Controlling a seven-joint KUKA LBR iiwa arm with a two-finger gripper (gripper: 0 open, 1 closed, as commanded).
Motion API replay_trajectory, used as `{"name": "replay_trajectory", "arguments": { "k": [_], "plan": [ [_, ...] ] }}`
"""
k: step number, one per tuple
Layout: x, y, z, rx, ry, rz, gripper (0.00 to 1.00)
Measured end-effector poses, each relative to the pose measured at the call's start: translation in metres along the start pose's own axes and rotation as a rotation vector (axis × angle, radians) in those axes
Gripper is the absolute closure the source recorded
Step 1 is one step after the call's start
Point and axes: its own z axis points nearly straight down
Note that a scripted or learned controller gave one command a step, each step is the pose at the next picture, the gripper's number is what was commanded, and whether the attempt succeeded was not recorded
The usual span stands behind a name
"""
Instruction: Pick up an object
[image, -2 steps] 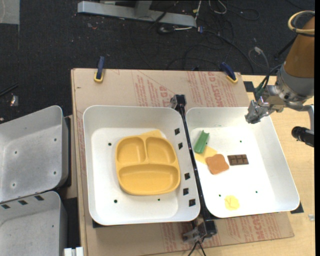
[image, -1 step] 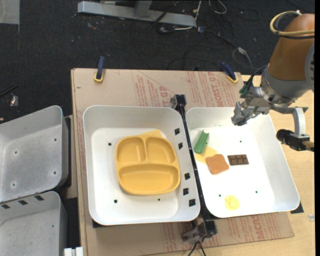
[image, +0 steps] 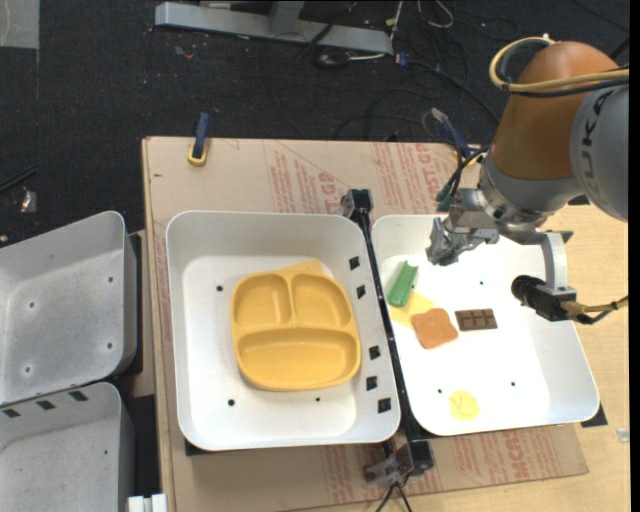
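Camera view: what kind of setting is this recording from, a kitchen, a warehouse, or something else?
Most likely a robotics lab test bench, not a kitchen. Two white bins sit on a cardboard-covered bench, loose cables trail over the dark floor, and the food items, like the chocolate bar, look like toys.

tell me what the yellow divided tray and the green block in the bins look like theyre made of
Yellow divided tray: likely molded plastic, matte to slightly glossy, judging by its uniform color and rounded compartment ridges. Green block: possibly plastic or foam; flat even color with no visible grain, too small to tell more.
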Motion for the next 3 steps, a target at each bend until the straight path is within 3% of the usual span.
{"name": "replay_trajectory", "arguments": {
  "k": [1,3],
  "plan": [
    [0.057,-0.012,-0.004,0.000,0.001,-0.003,1.00],
    [0.143,-0.018,0.006,-0.001,-0.001,0.001,1.00]
  ]
}}
